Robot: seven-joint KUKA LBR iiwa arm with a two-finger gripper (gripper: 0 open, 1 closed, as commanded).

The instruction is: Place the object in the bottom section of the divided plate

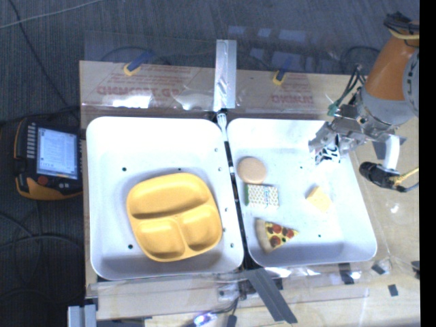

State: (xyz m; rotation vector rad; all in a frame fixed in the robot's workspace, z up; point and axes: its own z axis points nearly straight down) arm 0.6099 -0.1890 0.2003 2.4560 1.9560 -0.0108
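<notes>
Pizza slice (275, 234) lies low in the right bin (354, 247), near a cracker (262, 195), cookie (252, 169) and cheese wedge (318, 199). Yellow divided plate (175, 214) sits in the left bin (109, 155). Gripper (329, 151) hovers at the right bin's upper corner; its state is unclear.

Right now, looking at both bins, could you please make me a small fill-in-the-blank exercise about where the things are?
1. The yellow divided plate lies in the ____ bin of the camera view.
2. The pizza slice lies in the same bin as the round cookie, nearer to the ____ edge of the view.
3. The gripper hangs over the right bin near its ____ right corner.
4. The number of food items lying on the plate is ____.

Missing words: left; bottom; upper; zero
</notes>
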